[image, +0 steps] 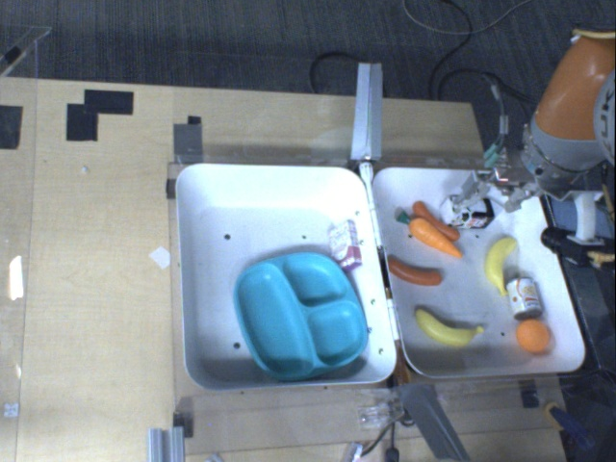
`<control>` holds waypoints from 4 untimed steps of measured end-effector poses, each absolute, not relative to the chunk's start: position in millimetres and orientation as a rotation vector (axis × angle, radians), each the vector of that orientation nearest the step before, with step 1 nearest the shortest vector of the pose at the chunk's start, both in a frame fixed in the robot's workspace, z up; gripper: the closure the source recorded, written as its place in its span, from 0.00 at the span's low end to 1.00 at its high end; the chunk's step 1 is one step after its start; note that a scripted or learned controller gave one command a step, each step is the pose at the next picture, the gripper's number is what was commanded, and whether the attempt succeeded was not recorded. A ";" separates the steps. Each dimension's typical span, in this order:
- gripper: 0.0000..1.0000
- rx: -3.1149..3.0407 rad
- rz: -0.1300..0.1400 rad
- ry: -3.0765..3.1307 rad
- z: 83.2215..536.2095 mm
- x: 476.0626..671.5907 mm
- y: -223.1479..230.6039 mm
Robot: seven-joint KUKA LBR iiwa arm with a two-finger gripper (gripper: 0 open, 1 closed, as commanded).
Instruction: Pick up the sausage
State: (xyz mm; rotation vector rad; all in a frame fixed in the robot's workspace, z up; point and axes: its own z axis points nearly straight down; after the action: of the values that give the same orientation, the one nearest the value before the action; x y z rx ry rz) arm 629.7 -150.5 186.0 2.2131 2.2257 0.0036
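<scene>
The gripper [474, 208] hangs over the far part of the right-hand bin [568, 354], just right of the carrots, and whether it is spread or pressed together cannot be told from this slanted overhead angle; nothing is seen pinched in it. The grey arm with its orange band [576, 85] reaches in from the right.

The sausage [416, 273] lies untouched on the bin floor, left of centre in the right-hand bin, close to the wall shared with the left-hand bin [192, 258]. It is a short, reddish-brown link with rounded ends, lying almost crosswise with its right end a little nearer the camera. It sits free, apart from its neighbours: an orange carrot [435, 238] just beyond it, a yellow banana [448, 328] nearer the front edge.

Judged from this, the pick is at the approach stage, with the grasp not yet made. The next move would call for travel left and toward the near side, past the carrot, then a descent with the jaws set across the sausage's short width so it does not roll away.

Elsewhere in the right-hand bin are a second banana [499, 261], a small can [525, 298] and an orange [532, 336]. The left-hand bin holds a blue divided tray [300, 316] and a small wrapped packet [346, 243].
</scene>
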 end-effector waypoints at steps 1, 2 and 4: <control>0.00 1.934 0.004 2.472 99.1 595.3 -89.8; 0.00 1.879 0.013 2.501 90.5 584.9 -88.5; 1.00 2.023 0.024 2.384 102.0 550.1 -98.0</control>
State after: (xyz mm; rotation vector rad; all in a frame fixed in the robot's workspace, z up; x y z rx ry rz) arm 550.1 -98.0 102.0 2.0230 2.3835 0.0244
